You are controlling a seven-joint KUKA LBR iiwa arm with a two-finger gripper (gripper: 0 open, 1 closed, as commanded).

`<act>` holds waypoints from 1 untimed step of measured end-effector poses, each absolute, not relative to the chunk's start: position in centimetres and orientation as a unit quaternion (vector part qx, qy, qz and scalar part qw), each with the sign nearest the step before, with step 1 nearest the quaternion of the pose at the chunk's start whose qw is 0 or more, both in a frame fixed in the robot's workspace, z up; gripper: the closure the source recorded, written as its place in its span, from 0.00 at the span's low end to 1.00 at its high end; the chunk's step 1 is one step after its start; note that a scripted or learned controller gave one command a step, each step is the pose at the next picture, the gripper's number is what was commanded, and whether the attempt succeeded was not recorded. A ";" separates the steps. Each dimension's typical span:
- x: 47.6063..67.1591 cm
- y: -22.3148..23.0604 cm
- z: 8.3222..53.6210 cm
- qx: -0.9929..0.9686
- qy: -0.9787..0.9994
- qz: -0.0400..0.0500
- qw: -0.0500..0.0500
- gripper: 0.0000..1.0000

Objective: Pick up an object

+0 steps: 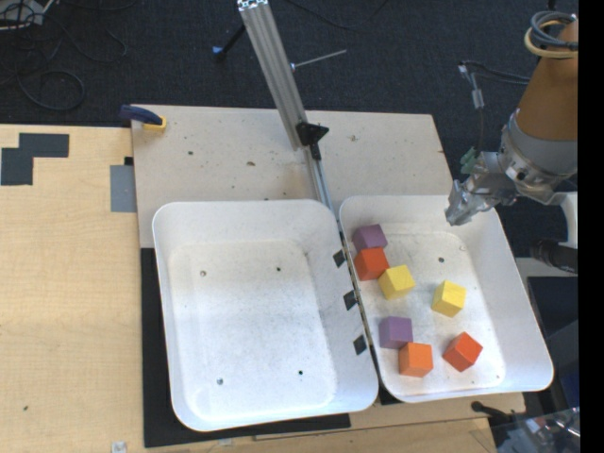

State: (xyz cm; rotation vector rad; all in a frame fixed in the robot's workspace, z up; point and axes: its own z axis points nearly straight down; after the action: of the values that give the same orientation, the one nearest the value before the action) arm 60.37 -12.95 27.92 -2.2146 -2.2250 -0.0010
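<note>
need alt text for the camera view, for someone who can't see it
A grey robot arm's gripper hovers over the far edge of the right bin, which holds seven coloured blocks: two purple, two yellow, three orange or red. The left bin sits beside it.

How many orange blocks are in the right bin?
3. One orange block sits near the divider just below a purple block; another lies at the front beside a second purple one; the third is right of it. None look hidden.

Two purple cubes [369, 236]; three orange cubes [415, 359]; two yellow cubes [396, 280]; white bins [245, 394]; orange-banded arm [552, 92].
</note>
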 end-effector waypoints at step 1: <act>61.4 -7.2 27.7 -0.705 -0.709 0.000 0.002 1.00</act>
State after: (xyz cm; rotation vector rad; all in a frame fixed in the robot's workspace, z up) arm 61.42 -7.16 27.73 -2.2135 -2.2251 -0.0007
